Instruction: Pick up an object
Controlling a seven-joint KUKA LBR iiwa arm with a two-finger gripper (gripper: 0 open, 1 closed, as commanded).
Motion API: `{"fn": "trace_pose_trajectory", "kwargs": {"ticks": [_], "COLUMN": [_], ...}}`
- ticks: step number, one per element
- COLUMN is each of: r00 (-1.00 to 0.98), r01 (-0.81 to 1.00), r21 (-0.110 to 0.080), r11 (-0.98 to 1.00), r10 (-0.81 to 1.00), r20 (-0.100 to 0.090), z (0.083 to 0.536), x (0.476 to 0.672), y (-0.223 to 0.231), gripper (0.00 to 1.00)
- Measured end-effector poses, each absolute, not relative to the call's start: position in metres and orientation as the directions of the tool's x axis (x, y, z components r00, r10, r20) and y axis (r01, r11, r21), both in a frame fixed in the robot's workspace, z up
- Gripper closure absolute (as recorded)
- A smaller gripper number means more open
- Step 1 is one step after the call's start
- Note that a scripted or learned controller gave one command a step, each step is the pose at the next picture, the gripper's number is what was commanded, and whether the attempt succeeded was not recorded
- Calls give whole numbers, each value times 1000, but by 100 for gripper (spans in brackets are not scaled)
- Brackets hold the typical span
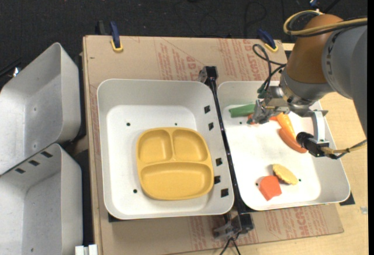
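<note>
In the right bin [251, 148] lie a green flat piece [239, 111] at the far left, an orange carrot-like piece [288, 130] at the right, a red-orange block [269, 188] and a tan round piece [286, 174] near the front. My gripper [258, 116] hangs low over the bin's far part, just right of the green piece and left of the carrot-like piece. Its tips are small and dark against the bin floor. I see nothing between them.
The left bin [117, 131] holds a yellow sectioned plate [174, 163]. A black divider [221, 137] runs between the two bins. White curved containers [35, 131] stand off the bench to the left. Cables [266, 72] loop beside the arm's wrist.
</note>
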State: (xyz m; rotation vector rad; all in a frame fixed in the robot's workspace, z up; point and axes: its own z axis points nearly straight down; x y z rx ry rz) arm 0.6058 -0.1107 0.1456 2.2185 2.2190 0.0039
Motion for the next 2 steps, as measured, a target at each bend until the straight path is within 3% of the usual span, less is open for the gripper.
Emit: {"fn": "trace_pose_trajectory", "kwargs": {"ticks": [2], "r00": [-3], "r01": [1000], "r21": [6], "r11": [3], "r10": [1000], "r20": [-2], "z": [249], "x": [622], "y": [-111], "gripper": [100]}}
